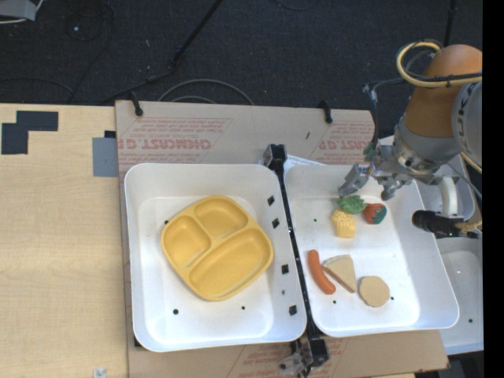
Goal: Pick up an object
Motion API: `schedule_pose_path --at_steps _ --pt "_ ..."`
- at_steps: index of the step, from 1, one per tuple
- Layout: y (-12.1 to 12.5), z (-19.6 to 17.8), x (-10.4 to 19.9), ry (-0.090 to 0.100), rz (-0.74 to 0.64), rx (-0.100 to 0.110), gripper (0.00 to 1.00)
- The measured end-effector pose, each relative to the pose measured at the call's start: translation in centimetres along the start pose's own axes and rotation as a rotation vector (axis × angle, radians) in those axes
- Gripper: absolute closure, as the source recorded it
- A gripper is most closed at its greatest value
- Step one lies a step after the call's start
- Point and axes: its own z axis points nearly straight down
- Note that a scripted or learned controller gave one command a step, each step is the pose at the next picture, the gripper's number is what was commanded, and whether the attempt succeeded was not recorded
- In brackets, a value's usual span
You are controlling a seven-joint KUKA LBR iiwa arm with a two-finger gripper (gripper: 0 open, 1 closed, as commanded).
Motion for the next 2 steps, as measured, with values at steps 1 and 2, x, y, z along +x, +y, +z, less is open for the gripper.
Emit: schedule_pose_path --at_steps 1,2 --pt "0.3 -0.8 0.0 -0.002 -0.002 -0.014 0.00" --pt "1.2 5.1 0.2 -0.002 -0.005 -0.010 0.00"
